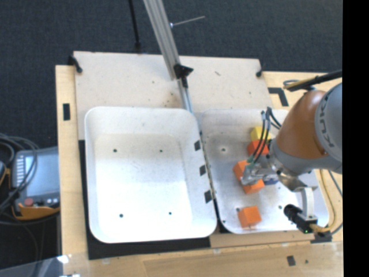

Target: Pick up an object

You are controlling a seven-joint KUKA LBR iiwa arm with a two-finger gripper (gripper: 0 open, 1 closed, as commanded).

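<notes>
Now arm is reaching into right bin

Gripper is hanging low over orange blocks; its opening I cannot tell.

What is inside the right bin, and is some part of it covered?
The right bin holds several orange blocks, one lying alone near the front, and a yellow block. The arm covers the bin's right part, so what lies beneath it cannot be seen.

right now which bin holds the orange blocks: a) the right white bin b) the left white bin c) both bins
a, the orange blocks, such as the lone orange block near the front rim, all lie in the right white bin, beneath the arm.
</notes>
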